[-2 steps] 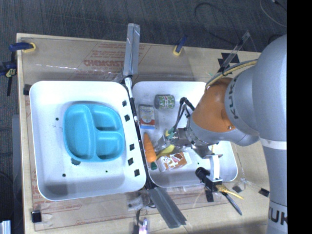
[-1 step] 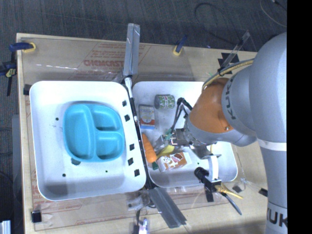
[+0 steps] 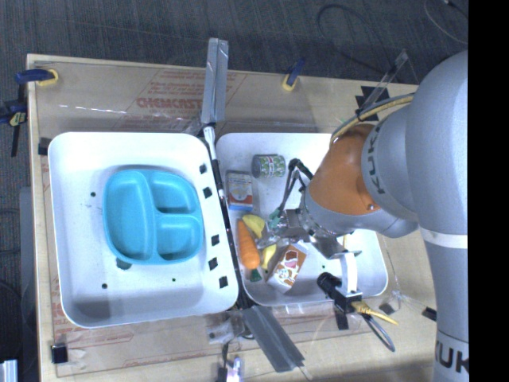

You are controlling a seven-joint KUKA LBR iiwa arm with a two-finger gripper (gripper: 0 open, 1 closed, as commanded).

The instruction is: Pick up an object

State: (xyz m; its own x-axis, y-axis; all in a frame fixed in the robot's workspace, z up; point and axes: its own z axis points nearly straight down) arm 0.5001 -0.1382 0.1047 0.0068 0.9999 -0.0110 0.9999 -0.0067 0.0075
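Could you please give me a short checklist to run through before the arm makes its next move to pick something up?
1. Hand is over the right bin, above the pile: ok.
2. Objects within reach: carrot, banana, small carton lie close beneath it: ok.
3. An object is between the fingers: cannot tell, the wrist hides them.
4. Target stands apart from its neighbours: not ok, carrot, banana and carton lie crowded together.
5. Can lies apart near the far wall, away from the hand: ok.
6. Blue tray in the left bin, away from the arm: ok.

White letters "KU" stand on the grey arm [image 3: 449, 360], and faint red lettering on the tabletop [image 3: 171, 100] cannot be read.
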